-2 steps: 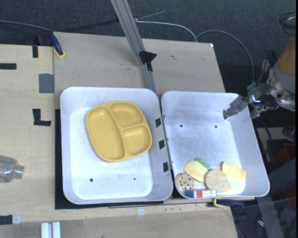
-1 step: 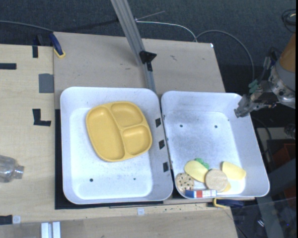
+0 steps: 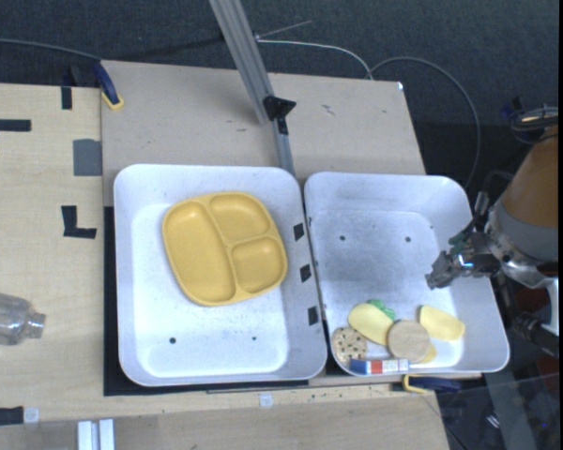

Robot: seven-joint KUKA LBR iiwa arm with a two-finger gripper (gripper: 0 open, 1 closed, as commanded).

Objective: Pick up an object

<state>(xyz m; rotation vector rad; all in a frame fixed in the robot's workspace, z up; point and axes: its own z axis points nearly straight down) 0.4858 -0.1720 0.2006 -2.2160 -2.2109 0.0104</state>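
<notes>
Approach step: my claw (image 3: 448, 270) hovers at the right bin's (image 3: 375, 195) right wall; I cannot tell its opening. Toy foods (image 3: 394, 331) cluster near the tabletop's front edge; next, descend there.

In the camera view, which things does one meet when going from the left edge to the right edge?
Clear plastic bottle → yellow divided plate in the left white bin → pale yellow rounded toy food in the right white bin → gripper of the grey arm.

tool (image 3: 443, 272) over R bin (image 3: 375, 195) | yellow tray (image 3: 225, 247) in L bin (image 3: 141, 279)
</notes>
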